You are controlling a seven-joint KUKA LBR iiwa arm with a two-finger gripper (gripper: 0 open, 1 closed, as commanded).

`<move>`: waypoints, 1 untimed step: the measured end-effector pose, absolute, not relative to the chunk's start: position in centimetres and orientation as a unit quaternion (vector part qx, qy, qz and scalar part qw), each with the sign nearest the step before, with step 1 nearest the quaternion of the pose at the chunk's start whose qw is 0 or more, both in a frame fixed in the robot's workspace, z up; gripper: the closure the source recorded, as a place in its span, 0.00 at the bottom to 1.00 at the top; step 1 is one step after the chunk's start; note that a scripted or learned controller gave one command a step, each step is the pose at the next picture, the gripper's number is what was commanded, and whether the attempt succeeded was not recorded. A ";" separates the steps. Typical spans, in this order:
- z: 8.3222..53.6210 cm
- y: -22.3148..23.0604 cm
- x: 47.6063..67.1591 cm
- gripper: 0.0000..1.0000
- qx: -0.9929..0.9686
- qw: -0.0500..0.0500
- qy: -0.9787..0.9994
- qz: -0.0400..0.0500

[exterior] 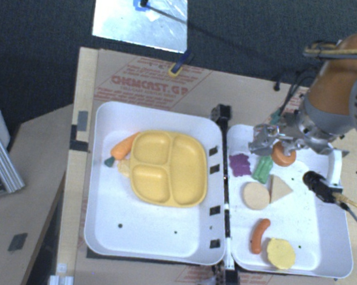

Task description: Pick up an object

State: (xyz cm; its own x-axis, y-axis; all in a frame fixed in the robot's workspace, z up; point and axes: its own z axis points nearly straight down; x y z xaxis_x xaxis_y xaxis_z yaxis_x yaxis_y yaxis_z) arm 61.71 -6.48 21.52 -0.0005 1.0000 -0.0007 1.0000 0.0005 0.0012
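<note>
My gripper (274, 145) hangs over the back of the right bin (334, 256), reaching in from the right on the grey arm with the orange band. Just under it lies a small round orange piece (284, 157), partly covered by the gripper. A green piece (262, 170) and a purple grape bunch (240, 164) lie just in front and to the left. Nearer the front are a beige disc (256, 196), a pale wedge (282, 188), a reddish sausage (258, 235) and a yellow round piece (280, 253).
The left bin (97, 226) holds a yellow divided plate (165, 167) with a carrot (123, 145) at its left edge. A black connector with a cable (317, 184) sticks out over the right bin. A black divider (224, 178) runs between the bins.
</note>
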 end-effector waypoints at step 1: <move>23.5 -6.4 61.6 1.00 0.706 0.001 0.709 0.001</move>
